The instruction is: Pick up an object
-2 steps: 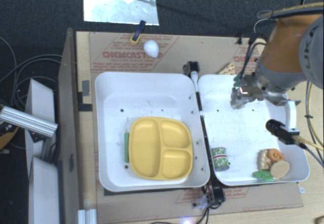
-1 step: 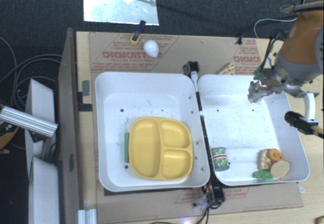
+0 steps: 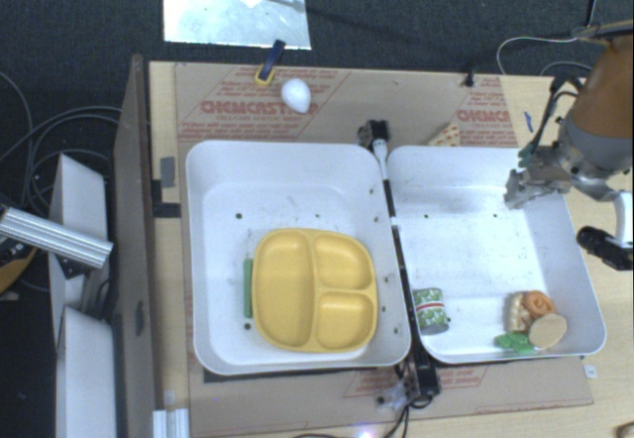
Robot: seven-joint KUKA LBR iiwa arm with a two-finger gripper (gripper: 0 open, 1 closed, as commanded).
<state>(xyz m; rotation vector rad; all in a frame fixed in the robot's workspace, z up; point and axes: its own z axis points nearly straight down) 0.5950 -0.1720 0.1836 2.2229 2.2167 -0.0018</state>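
- We see the tool (image 3: 525, 183) hanging above the right bin (image 3: 475, 228); we cannot tell its grip state.
- We judge approach underway; next, descend toward the small can (image 3: 429, 310), below-left of it.

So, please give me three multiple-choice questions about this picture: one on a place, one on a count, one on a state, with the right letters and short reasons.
1. Where does the yellow divided tray lie?
A. left bin
B. right bin
C. on the cardboard

2. How many compartments does the tray have?
A. two
B. three
C. five

3. How does the gripper stand towards the small can?
A. closed on it
B. touching its top
C. well apart from it

Answers: 1 A, it rests inside the left bin. 2 B, two ridges split it into three. 3 C, the gripper is over the right bin's far side, while the can lies at the near left corner.
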